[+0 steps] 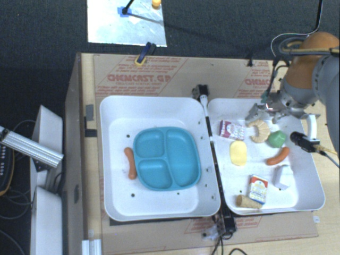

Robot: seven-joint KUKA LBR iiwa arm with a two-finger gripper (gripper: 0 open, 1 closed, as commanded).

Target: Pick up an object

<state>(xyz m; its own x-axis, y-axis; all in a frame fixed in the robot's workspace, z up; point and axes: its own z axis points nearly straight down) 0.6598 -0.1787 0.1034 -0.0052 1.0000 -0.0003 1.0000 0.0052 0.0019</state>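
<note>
Looking down at a slant, the camera view has the gripper (264,112) poised over the far part of the right bin (314,193), the arm coming in from three o'clock. Whether it is open or closed I cannot tell; nothing visibly sits in its grasp.

Nearest to it is a tan, bread-like piece (260,131), just beside the gripper at about six o'clock, with its long axis running roughly twelve to six. A green ball (277,138) touches or nearly touches that piece at its four o'clock side. An orange sausage (278,156) lies farther toward five o'clock, its axis tilted from two to eight. A yellow block (238,153) sits toward seven o'clock of the gripper, and a small purple-and-white packet (231,129) toward eight o'clock.

My judgement: the tan piece is the likeliest target, calling for a short drop toward six o'clock. Crowding from the green ball could spoil the grasp.

The left bin (114,118) holds a blue tray (166,158).
</note>
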